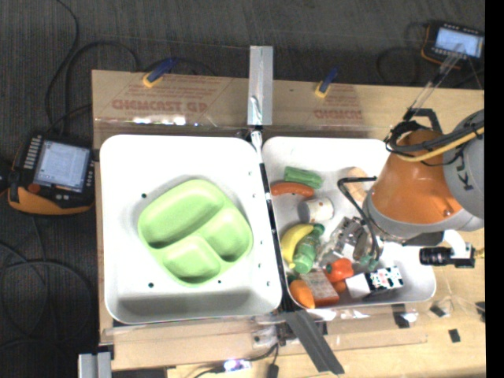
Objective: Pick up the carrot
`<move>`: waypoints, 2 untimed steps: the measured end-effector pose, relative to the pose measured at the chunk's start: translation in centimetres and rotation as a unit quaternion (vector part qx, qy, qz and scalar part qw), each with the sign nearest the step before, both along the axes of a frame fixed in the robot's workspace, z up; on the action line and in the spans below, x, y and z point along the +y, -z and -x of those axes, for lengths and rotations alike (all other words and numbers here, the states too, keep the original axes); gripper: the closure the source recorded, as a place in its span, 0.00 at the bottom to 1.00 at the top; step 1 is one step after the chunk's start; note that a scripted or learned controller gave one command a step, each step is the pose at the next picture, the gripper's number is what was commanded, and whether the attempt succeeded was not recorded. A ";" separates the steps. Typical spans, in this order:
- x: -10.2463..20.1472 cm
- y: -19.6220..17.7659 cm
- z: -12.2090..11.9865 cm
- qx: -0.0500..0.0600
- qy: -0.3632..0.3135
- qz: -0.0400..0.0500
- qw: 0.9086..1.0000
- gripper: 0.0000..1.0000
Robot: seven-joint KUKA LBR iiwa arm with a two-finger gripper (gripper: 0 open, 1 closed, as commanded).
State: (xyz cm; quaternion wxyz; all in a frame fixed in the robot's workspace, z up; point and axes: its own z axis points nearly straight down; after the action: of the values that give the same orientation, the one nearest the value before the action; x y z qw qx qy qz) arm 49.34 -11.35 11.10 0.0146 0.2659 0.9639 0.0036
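End effector [352,242] hovers just right of carrot [300,293].

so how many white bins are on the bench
2: the left bin holds a green tray; the right bin holds the food pile, with the gripper over it.

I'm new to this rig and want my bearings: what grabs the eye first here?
The big green plate alone in the left bin. Then the arm's orange band over the right bin, whose near half is crowded with toy food, a banana and a carrot among it.
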 end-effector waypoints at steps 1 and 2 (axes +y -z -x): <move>-0.9 2.1 -0.4 0.013 0.175 -0.006 0.985 1.00; -3.1 2.0 0.0 0.009 0.309 -0.010 0.951 1.00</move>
State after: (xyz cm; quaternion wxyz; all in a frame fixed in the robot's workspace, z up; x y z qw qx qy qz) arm 49.38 -14.49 9.07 0.0038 0.5512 0.8344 0.0061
